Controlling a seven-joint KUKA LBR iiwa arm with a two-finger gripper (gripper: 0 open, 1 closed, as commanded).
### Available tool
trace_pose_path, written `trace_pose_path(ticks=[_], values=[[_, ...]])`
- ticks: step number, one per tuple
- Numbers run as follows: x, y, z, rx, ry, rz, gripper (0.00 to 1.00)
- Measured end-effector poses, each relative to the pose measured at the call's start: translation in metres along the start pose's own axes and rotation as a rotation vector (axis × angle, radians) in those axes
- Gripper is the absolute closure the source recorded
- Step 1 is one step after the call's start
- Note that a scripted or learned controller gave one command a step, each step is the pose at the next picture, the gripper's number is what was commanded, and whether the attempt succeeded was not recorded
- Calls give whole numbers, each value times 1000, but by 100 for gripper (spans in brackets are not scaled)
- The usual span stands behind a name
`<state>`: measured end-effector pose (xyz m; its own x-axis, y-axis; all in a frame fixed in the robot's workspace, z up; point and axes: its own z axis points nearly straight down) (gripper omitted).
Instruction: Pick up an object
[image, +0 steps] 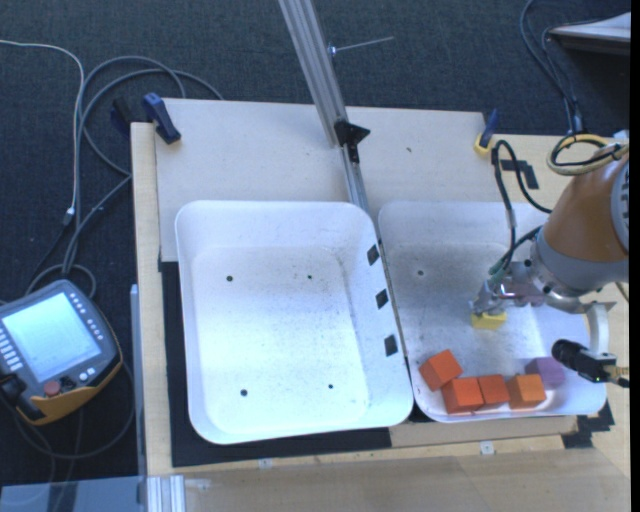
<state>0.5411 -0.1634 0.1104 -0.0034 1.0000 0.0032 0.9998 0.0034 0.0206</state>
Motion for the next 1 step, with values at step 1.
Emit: trace_pose_path(ticks=[1], values=[[1,1,0,-5,-3,-2,0]])
